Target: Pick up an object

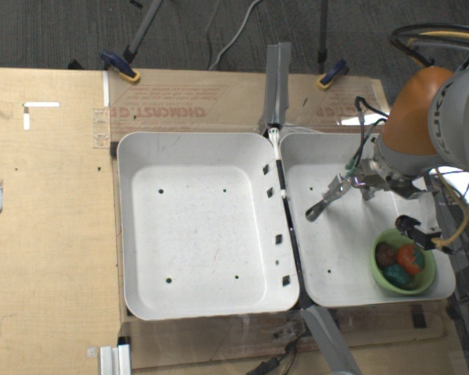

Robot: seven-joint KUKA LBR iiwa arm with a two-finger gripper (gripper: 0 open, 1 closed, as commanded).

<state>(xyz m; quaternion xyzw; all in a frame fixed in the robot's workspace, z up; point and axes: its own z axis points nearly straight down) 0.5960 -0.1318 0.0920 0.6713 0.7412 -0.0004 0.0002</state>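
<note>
Item: green round plastic bowl (403, 274) (red and orange pieces inside), near corner of right shallow white bin (328, 280); tool (314, 211) hovered well apart, finger state indiscernible

— Where's the arm (442, 108)?

— It reaches in from the right, grey, with the orange band (410, 119) bulging just above the wrist (cables loop around it there).

— And the hand (316, 209)?

— Stretched out leftward and downward from the wrist, slim and dark, its tip pointing toward the lower left at a slant.

— Anything between the fingers?

— Nothing I can make out; at this angle the tip reads as one thin dark shape, so their spread can't be judged.
</note>
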